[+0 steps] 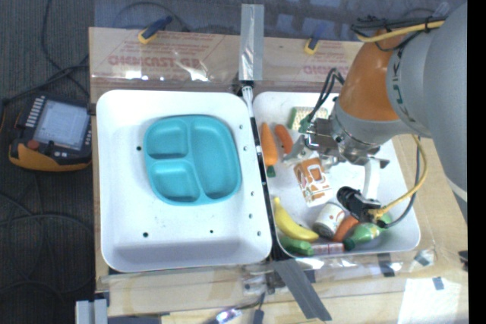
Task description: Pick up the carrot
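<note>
Right bin: carrot beside orange-printed white carton.

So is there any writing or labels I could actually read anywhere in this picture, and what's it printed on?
Nothing can be read.
Cardboard sheet behind the bins: red lettering, seen through plastic glare, too blurred.
Small orange-and-white carton in the right bin: printed design, too small.
Handheld pendant on the floor: lit screen, too small.

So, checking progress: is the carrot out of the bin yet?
Not yet. The carrot lies in the right bin, along its left wall.
</note>
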Robot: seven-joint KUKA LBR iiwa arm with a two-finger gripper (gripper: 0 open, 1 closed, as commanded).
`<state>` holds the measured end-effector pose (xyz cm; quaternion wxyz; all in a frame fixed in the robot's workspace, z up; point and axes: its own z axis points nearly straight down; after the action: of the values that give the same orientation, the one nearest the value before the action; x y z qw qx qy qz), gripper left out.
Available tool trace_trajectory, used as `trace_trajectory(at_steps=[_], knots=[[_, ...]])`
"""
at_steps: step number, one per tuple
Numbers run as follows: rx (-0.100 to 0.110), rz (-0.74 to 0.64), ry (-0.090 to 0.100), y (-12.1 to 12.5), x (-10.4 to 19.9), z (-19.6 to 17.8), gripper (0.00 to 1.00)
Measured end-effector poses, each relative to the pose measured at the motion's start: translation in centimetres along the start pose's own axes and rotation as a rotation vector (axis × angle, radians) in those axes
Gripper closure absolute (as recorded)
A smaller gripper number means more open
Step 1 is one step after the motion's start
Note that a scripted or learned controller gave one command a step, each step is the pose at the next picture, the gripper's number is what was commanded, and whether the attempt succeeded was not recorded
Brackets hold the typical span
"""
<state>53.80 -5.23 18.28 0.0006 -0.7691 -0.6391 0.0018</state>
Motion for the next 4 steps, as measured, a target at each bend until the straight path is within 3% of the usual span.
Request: trace_trajectory(at_steps=[1, 2, 3, 4], knots=[[0.001, -0.254, -0.001, 0.2, 3.4, 0.0, 1.00], [0.000, -0.334, 0.000, -4.8, -2.4, -5.0, 1.00], [-0.008, -0.292, 0.002, -4.1, -6.6, 8.7, 1.00], [-0.005, -0.291, 0.003, -4.2, -6.6, 8.7, 0.00]])
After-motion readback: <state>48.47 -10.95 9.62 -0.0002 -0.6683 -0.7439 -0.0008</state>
